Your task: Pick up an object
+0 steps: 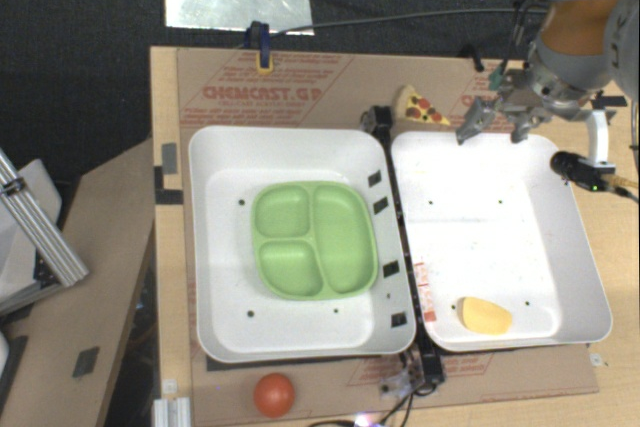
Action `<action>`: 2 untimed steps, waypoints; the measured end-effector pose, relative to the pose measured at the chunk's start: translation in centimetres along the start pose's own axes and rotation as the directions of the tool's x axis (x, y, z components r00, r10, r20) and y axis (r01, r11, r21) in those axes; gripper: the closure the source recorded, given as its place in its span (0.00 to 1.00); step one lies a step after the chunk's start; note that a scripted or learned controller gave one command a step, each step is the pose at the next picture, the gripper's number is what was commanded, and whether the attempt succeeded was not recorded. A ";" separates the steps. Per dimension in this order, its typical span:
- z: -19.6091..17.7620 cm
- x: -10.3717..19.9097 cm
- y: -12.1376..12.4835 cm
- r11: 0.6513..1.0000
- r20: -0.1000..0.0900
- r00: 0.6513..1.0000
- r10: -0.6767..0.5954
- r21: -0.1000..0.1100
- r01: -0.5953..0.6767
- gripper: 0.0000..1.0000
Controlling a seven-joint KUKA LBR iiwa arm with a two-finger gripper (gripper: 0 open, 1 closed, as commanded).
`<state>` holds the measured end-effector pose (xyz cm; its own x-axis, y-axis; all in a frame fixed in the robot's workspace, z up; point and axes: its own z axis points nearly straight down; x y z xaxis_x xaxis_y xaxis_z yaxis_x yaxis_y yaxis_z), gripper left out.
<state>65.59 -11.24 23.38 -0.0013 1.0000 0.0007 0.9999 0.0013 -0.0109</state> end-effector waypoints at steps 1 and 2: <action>-0.8 0.0 0.2 1.000 0.001 1.000 -0.002 -0.012 0.002 0.00; 3.3 0.5 0.4 1.000 0.001 1.000 -0.004 -0.012 0.004 0.00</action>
<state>65.92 -10.74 20.05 -0.0053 1.0000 -0.0006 1.0000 0.0053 0.0010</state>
